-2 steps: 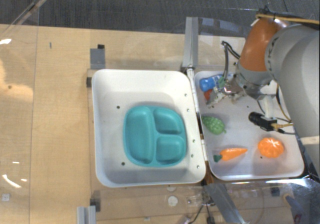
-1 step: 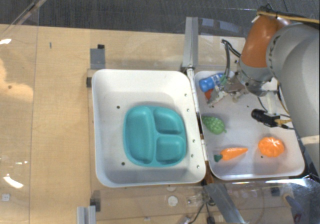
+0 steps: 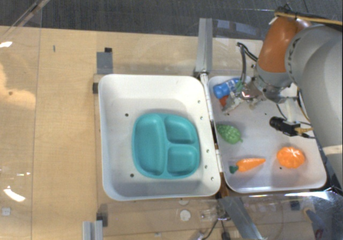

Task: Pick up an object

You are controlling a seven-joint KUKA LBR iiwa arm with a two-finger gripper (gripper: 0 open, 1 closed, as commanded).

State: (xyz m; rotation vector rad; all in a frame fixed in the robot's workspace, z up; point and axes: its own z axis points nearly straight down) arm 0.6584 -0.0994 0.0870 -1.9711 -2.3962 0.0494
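Note:
My gripper (image 3: 237, 98) is low in the far left corner of the right bin (image 3: 268, 182). It sits just right of a blue object (image 3: 223, 89) that lies against the bin's far wall. A small red piece (image 3: 222, 103) peeks out beside the gripper's tip. Nearer the front, a green bumpy object (image 3: 230, 134) lies at the bin's left side. An orange carrot (image 3: 249, 164) with a green end rests toward the front edge. A round orange fruit (image 3: 290, 157) lies right of the carrot.
The left bin (image 3: 115, 126) holds a teal divided plate (image 3: 166, 145) in its middle. A metal post (image 3: 203, 46) stands at the far end between the two bins. The grey arm (image 3: 316, 73) covers the right bin's far right corner.

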